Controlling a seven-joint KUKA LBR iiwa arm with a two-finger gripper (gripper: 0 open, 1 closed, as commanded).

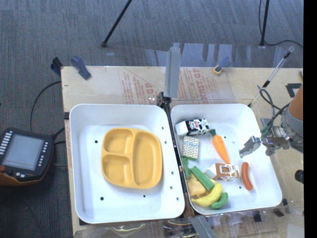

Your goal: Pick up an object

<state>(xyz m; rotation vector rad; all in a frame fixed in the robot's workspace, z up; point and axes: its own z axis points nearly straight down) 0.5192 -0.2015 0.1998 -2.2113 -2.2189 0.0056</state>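
- Sitting side by side, two white bins: the left bin (84, 133) holds one yellow divided plate (132, 157).
- The right bin (247, 118) holds one carrot (220, 148), one sausage (246, 176), one banana (210, 194), one toy cow truck (192, 127).
- The gripper (252, 145) hangs over the right bin's right side; finger spread unclear.

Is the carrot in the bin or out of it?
In. The carrot lies flat on the floor of the right bin, inside its rim, beside the sausage.
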